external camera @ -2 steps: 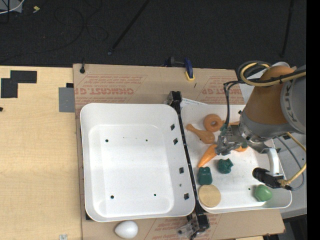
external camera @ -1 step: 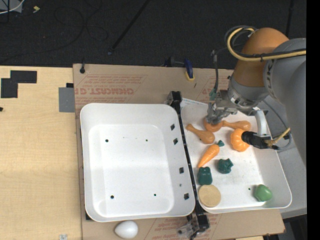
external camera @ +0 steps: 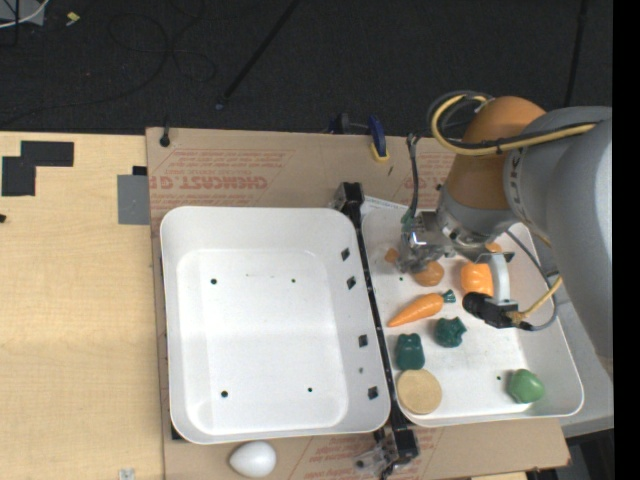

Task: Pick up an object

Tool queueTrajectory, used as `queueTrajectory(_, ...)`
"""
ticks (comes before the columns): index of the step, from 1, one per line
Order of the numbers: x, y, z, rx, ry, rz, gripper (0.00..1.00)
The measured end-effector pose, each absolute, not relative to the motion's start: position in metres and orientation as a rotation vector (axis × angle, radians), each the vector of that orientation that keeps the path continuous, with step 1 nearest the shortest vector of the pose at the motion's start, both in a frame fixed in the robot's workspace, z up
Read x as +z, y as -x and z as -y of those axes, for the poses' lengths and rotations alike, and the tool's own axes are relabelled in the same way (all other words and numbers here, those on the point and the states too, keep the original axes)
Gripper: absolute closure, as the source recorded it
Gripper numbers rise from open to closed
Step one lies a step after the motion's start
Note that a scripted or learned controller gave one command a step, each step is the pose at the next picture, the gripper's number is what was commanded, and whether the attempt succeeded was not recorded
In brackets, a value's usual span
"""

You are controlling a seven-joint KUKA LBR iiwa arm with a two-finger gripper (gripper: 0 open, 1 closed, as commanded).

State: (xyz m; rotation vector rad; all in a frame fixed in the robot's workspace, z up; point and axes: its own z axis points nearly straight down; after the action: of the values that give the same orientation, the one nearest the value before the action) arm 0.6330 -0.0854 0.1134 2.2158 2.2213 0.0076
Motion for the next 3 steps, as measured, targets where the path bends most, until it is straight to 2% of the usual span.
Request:
queueTrajectory(1,0.093,-0.624,0.084,-0.005,-2.226,-2.223,1.00)
queueTrajectory(2,0.194,-0.584,0.077,0.005,-2.222,-2.217,1.00)
queueTrajectory(3,0.187,-0.646,0.009,0.004,-2.214,-2.230,1.00)
